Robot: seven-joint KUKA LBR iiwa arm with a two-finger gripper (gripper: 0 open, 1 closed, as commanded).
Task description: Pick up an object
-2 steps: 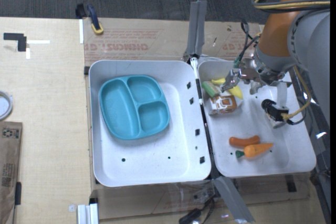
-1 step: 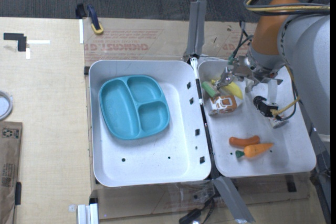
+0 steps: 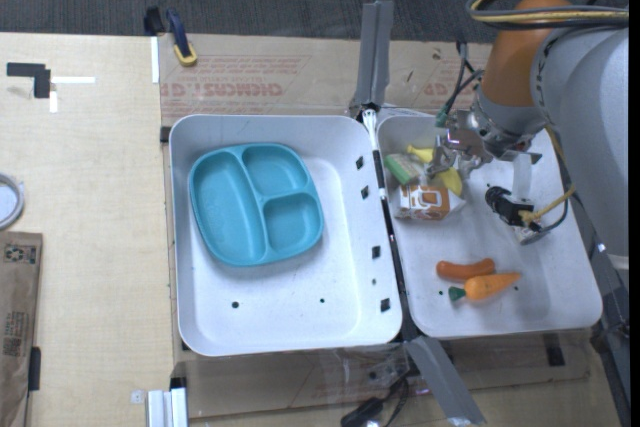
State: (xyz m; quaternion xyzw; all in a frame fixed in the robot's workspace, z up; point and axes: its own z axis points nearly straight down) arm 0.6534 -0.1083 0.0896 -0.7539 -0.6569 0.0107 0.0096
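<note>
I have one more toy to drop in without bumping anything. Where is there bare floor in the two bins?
Left bin: a wide bare strip below and right of the blue divided plate. Right bin: bare floor between the carrots and the near rim. Crowded: its far corner, where the gripper hangs over the packet and yellow-green pieces.
</note>
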